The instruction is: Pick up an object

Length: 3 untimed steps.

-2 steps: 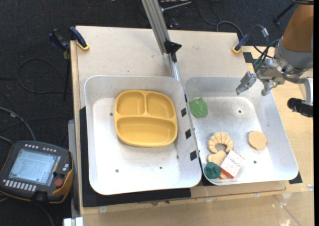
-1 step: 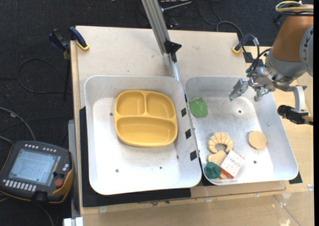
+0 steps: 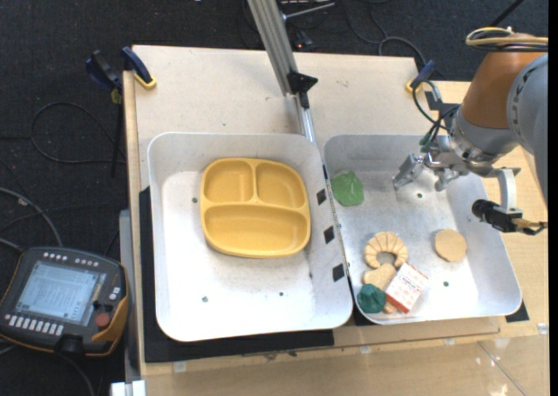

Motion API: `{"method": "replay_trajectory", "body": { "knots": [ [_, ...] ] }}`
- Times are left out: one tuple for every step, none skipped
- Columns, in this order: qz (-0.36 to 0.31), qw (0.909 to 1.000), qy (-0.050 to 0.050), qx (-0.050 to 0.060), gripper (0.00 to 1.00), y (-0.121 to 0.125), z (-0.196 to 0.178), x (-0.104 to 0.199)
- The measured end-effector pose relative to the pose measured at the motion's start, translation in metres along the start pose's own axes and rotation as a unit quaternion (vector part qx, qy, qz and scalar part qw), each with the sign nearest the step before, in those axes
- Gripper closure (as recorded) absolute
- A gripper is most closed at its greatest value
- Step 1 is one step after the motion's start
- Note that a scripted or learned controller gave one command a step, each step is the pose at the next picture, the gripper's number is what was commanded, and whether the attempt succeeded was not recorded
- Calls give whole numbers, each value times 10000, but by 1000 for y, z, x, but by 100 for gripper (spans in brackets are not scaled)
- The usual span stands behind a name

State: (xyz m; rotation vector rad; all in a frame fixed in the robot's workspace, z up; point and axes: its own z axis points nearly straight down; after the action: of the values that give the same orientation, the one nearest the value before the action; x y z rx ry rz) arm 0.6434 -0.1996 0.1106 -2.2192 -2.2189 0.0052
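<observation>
near: red-and-white box (image 3: 407, 288) with dark green piece (image 3: 372, 299) at right bin's (image 3: 488, 298) front edge, likely light, stiff, flat sides to pinch | mid: tan ring (image 3: 385, 250), tan disc (image 3: 451, 245) | far: green lump (image 3: 347, 187), maybe soft | my tool (image 3: 425, 173) hangs over the bin's back, fingers spread, holding nothing
</observation>
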Motion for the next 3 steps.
{"method": "replay_trajectory", "body": {
  "knots": [
    [-7,10000,-10,-39,100,2,-15,0],
    [-14,10000,-12,-66,100,3,-78,5],
    [-13,10000,-12,-61,100,5,-122,4]
  ]
}}
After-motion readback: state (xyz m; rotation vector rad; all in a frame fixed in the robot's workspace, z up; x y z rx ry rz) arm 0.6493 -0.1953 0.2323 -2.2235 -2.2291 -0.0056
